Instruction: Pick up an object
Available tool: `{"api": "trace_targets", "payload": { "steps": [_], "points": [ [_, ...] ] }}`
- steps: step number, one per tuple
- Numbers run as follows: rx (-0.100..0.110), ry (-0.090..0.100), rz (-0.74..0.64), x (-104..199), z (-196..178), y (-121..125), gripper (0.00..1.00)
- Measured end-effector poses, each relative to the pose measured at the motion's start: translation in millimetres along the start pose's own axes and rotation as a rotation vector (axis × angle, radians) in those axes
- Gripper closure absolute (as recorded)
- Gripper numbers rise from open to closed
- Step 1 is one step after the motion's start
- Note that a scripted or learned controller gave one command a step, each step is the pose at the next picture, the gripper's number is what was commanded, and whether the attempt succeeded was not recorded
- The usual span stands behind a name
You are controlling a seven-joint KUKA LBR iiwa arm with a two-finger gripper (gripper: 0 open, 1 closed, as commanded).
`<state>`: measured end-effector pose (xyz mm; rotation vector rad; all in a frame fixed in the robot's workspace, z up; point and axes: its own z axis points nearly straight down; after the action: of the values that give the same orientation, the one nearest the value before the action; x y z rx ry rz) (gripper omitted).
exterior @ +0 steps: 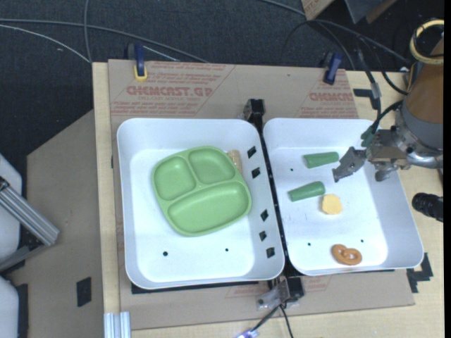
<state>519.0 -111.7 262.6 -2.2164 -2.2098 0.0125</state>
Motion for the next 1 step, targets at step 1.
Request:
{"api": "trace_targets", "payload": {
  "steps": [1],
  "points": [
    [-0.013,-0.002,-0.003,0.2,-6.1,2.1,0.0]
  ]
}}
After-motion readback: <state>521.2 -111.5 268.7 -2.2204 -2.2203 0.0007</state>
